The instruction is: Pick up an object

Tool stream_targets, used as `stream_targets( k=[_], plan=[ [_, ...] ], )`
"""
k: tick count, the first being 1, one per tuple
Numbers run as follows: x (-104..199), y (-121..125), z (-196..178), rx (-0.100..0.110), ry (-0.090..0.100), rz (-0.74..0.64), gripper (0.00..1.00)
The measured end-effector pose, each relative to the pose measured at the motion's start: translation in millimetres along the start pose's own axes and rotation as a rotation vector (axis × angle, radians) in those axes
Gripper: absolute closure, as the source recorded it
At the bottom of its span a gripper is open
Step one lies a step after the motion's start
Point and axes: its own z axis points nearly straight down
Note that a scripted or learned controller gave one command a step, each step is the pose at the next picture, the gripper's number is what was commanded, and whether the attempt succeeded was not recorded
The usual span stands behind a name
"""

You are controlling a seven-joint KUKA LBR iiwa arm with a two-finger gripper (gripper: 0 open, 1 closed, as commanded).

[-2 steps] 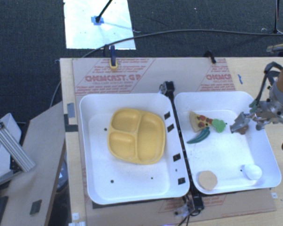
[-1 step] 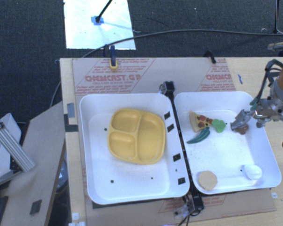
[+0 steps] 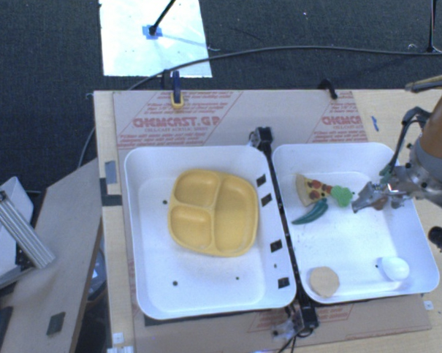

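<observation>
The left bin (image 3: 147, 234) holds a yellow divided plate (image 3: 212, 211), lying flat near its centre. The right bin (image 3: 410, 230) holds a toy pizza slice (image 3: 309, 188) at its far left, a green toy pepper (image 3: 312, 213) just beside and partly under it, a small green piece (image 3: 342, 196) at the pepper's right end, a tan round cookie (image 3: 324, 281) at the near left corner and a white egg (image 3: 393, 268) at the near right. The gripper (image 3: 368, 198) sits low over the right bin, just right of the green piece; its jaws appear slightly spread with nothing between them. The pepper lies left of the jaws, with the green piece between.
</observation>
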Motion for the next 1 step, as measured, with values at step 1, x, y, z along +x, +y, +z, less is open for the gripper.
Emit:
stream_targets(
  k=[1],
  plan=[
    [3.1,6.7,60.0,0.0,0.001,0.0,0.0]
  ],
)
